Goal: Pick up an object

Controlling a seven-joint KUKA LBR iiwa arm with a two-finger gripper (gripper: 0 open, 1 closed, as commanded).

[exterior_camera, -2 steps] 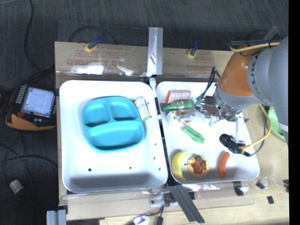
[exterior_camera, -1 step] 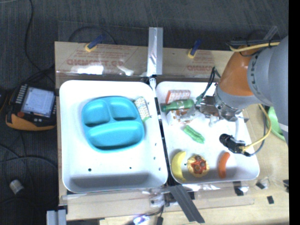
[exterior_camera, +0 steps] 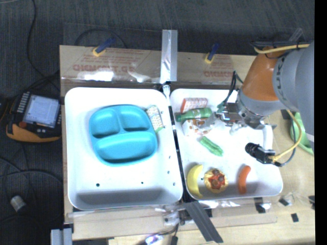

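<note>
Here, the right bin holds several small things, any of which could be the one to lift: a green pod-shaped piece lies near the bin's middle, a yellow banana-like piece sits at the bin's near left corner with a red-and-yellow round item touching it on its right, and an orange carrot-like piece stands a little further right along the same near wall. At the bin's far left corner rest a red-and-white packet and a green-wrapped item just below it. The gripper hangs over the far right part of that bin, above the floor; whether it is spread or closed cannot be told, and nothing is visibly caught in it. In the left bin lies a blue divided plate.
</note>
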